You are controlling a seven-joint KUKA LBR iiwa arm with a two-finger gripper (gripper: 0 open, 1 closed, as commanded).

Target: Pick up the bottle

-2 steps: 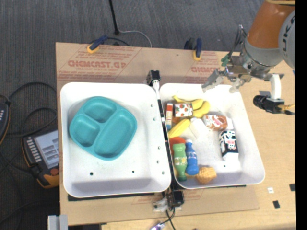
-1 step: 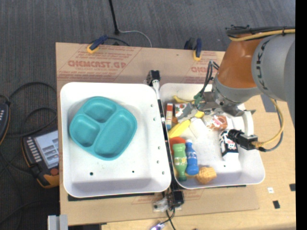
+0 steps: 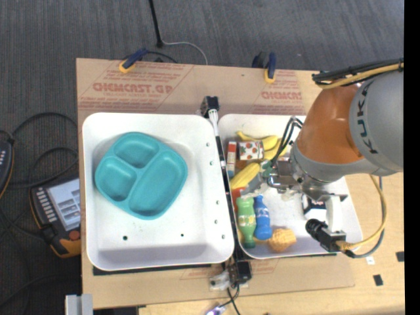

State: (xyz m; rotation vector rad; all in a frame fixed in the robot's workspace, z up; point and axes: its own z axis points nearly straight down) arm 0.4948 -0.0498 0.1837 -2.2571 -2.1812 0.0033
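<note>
The blue bottle [image 3: 262, 219] is lying in the right bin [image 3: 351, 223], near that bin's front left corner, its white cap pointing toward twelve o'clock. Touching it at nine o'clock, a green bottle [image 3: 245, 219] is lying parallel, pressed against the bin's left wall. At about four o'clock from the blue bottle, a tan, lumpy toy food piece [image 3: 283, 240] is sitting just beside its base. At twelve o'clock from the two bottles, a yellow banana-like piece [image 3: 246, 174] is lying at a slant, and beyond it a small spotted box [image 3: 249, 151] and more yellow pieces [image 3: 259, 139] are crowding the bin's far left part.

The gripper [image 3: 283, 181] is hovering at roughly one o'clock from the blue bottle, near but apart from it, above the middle of the right bin. The wrist and orange band are covering it from above, so whether its fingers are spread or closed cannot be told, and nothing is seen between them.

At nine o'clock, well apart, a teal divided plate [image 3: 141, 174] is resting in the left bin [image 3: 105, 241].
</note>
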